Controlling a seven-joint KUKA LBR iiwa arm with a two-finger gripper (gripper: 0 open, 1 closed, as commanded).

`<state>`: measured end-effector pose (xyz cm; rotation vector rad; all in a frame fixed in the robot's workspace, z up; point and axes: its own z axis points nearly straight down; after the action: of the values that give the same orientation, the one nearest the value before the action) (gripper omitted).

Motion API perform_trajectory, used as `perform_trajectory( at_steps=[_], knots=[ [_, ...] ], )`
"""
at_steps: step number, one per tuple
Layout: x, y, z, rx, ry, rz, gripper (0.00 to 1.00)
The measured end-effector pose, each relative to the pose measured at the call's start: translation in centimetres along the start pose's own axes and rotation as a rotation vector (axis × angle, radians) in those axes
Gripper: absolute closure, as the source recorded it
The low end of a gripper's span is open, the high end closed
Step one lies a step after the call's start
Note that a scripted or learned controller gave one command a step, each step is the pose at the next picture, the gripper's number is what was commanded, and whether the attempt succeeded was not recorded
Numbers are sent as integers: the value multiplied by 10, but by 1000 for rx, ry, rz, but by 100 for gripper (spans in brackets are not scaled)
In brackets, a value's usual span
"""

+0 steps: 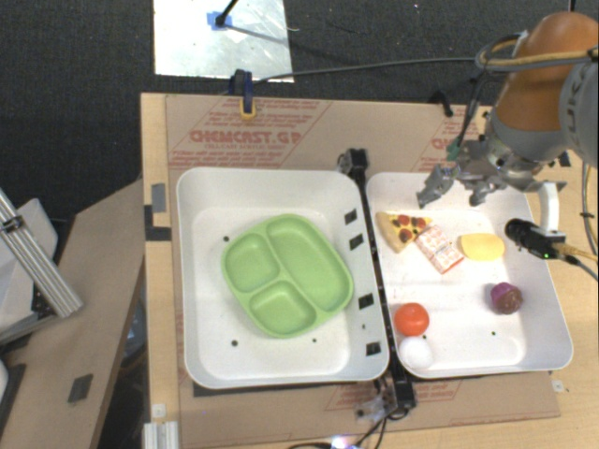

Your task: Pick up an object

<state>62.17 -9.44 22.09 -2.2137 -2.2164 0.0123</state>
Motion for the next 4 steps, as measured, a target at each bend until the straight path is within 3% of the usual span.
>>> perform_trajectory(
  at_steps=[1,4],
  knots=[
    [0,2,-8,-14,-1,-2,0],
    [-5,20,132,-14,-2,1,0]
  ],
)
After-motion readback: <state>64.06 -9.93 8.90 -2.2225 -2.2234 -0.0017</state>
